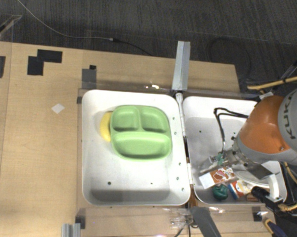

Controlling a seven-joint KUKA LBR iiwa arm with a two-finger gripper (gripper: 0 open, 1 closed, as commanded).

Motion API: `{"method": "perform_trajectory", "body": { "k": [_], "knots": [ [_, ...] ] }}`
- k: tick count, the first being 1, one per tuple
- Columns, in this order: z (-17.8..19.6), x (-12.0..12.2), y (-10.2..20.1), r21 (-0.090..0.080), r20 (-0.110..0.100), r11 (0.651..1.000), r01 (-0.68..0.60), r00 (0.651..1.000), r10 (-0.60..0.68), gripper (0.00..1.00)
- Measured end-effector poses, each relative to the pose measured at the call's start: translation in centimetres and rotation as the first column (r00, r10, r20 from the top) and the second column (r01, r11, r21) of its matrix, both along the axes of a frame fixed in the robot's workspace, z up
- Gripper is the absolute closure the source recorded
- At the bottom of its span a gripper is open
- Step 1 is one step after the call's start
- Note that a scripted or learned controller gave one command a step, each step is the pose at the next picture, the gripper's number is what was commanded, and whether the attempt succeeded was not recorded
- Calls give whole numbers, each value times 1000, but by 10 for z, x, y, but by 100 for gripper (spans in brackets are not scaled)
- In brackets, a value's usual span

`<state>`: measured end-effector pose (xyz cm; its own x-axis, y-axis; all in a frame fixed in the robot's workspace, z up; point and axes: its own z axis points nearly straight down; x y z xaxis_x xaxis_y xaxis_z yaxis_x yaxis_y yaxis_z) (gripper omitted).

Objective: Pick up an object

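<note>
Right bin point(202, 118): tool point(220, 160) just above small items point(224, 185).

Camera: one fixed view above the bench point(34, 150)
Facing: down at a slant onto the left bin point(130, 188), with the right bin point(202, 123) beside it
Distance: far enough to take in both bins and surrounding benchtop
Arm point(273, 128): enters to the right of the left bin
</note>
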<state>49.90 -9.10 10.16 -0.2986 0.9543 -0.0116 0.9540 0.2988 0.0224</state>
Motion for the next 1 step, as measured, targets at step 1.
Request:
{"method": "perform_trajectory", "body": {
  "k": [1],
  "knots": [
    [11, 2, 0, 0, 5, 1000, 1, 1000, -1, 100]
  ]
}}
